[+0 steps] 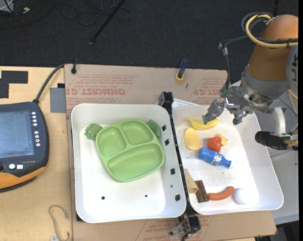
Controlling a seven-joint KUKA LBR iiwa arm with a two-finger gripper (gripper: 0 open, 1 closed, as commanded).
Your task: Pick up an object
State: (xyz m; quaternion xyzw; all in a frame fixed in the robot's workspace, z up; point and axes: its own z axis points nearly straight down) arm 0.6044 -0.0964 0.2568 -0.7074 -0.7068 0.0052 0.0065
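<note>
**Hand hovering spread above the toy bin**

I am working over a bench (21,195) of pale wood, part of it covered by brown printed cardboard (121,87), with dark carpet and loose black cables lying behind it. Two shallow white bins are sitting side by side: the left bin (121,200) is carrying one green divided tray (129,149), and the right bin (264,185) is holding six small things. Counting them: one yellow banana (199,125), one yellow rounded piece (191,139), one red and orange toy (216,143), one blue bottle (214,158) lying on its side, one orange sausage (221,194) and one white ball (240,197). My hand (224,115) is hanging over the far end of the right bin with its two fingers spread and nothing between them; the left finger is reaching just above the banana. One teach pendant (13,144) with a grey screen is resting on the bench at the left.
</note>
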